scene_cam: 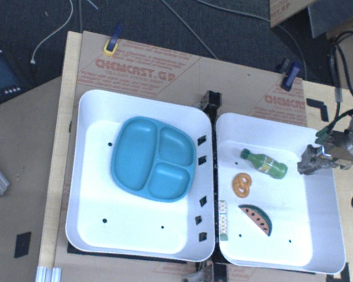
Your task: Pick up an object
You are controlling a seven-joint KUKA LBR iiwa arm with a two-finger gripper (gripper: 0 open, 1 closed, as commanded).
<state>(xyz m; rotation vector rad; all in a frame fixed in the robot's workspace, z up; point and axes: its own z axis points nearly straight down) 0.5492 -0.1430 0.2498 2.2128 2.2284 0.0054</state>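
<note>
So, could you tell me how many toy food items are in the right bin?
3: green bottle near the back, pretzel mid-bin, watermelon slice toward the front.

The bench (174, 79) is lying under a brown printed sheet, and two shallow white bins are sitting on it side by side, their inner rims touching down the middle. The left bin (89, 175) and the right bin (332, 218) are resting flat on that sheet, with a black bracket (211, 100) showing at the far end of the seam between them. Two blue clamps, one (114, 39) at the far left and one (290, 74) at the far right, are gripping the sheet's back edge.
</note>
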